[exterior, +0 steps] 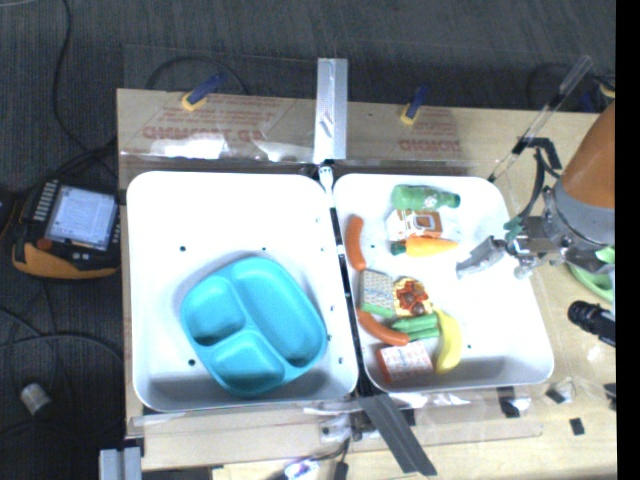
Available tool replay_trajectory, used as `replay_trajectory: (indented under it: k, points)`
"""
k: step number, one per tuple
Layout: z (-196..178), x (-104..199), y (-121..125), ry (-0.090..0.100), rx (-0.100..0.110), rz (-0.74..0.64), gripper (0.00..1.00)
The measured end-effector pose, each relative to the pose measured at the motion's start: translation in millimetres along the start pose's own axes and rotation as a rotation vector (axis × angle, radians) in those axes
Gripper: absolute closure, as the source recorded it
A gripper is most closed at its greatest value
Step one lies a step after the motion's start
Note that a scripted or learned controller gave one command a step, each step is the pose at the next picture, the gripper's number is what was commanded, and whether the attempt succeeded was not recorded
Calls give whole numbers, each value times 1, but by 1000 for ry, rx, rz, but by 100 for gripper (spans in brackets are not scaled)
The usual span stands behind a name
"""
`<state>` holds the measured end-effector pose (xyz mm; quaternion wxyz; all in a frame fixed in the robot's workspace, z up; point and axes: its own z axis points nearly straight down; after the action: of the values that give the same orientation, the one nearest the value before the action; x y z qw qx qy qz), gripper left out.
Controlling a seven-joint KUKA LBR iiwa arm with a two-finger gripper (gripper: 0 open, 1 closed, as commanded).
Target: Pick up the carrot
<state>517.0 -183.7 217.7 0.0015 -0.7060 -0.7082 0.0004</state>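
Glossy plastic tray [255, 323] (white bins [160, 208] matt)

One fixed camera looks down at a slant on both white bins [150, 268], from well above the bench [470, 128].

End effector [488, 256] above right bin [520, 318], empty-fingered

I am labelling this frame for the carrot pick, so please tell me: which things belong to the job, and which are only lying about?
For the job: carrot (probably the orange piece beside the green one), hand, right bin.

Lying about: banana, green bottle, sausage, blue tray in the left bin.
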Motion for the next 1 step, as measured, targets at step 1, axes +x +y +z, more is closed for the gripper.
replay_trajectory:
  k: [1]
  points:
    - [51,17,81,-4,0,-121,0]
